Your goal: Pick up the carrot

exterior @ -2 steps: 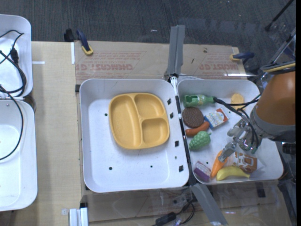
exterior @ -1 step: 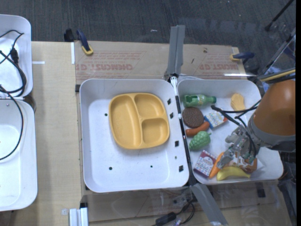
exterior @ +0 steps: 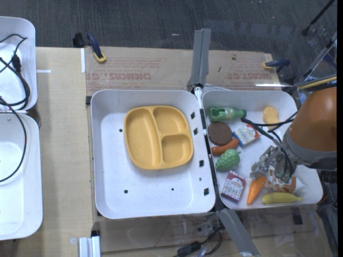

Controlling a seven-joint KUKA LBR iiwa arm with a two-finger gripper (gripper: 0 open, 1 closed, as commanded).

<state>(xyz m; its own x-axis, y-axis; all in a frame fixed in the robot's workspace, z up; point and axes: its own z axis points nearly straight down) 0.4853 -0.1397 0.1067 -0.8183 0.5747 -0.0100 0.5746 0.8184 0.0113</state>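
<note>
A table (exterior: pixel 59 143) holds two white bins side by side. The left bin (exterior: pixel 107 170) carries a yellow divided plate (exterior: pixel 158 136). In the right bin (exterior: pixel 284 96), the carrot (exterior: pixel 255 189) lies toward six o'clock, tip pointing down, beside a banana (exterior: pixel 281 198). The pincer (exterior: pixel 266 165) hovers just above the carrot's top; whether it is spread or pressed together cannot be told.

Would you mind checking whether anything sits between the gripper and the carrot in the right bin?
Nothing visible does. The gripper hangs just above the carrot's upper end. The banana and a small box lie close on either side, off the path.
</note>
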